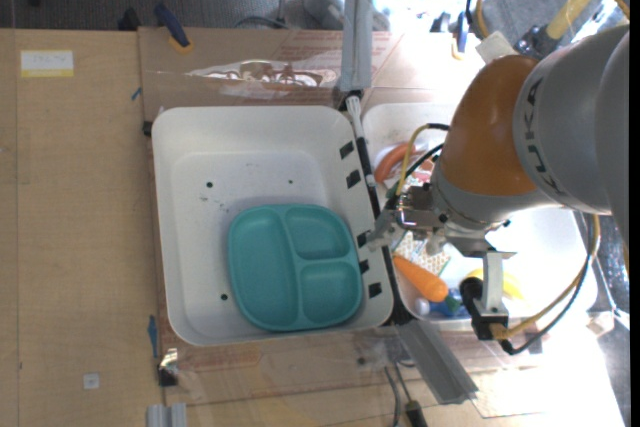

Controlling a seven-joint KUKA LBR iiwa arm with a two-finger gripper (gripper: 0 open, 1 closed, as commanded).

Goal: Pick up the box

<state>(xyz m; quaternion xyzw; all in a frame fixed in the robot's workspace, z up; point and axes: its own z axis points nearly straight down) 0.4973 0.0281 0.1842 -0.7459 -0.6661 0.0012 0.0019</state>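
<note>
camera view from above the bench gives me the two white bins side by side, and my arm [540, 130] reaches in from the right, its grey body and orange band hanging over the right bin [545, 235]. the wrist covers most of that bin, and the gripper [430, 237] sits low over the cluttered near-left part of it. i cannot tell from this angle what state the gripper is in, since the wrist hides most of it. just below it i can see a small patterned piece, white with red and green specks, which i take to be the box [432, 261]; it lies in the right bin close to the divider between the bins, partly hidden by the wrist. touching or just beside it lies an orange carrot-like thing [420, 278], slanting toward the bin's near edge, with a blue thing [452, 301] and a yellow thing [508, 287] near it. another orange-red piece [393, 158] shows farther back in the same bin. the left bin [180, 215] holds a teal divided plate [295, 265], lying flat toward its near right corner. nothing visible is lifted clear of the bin.
</note>
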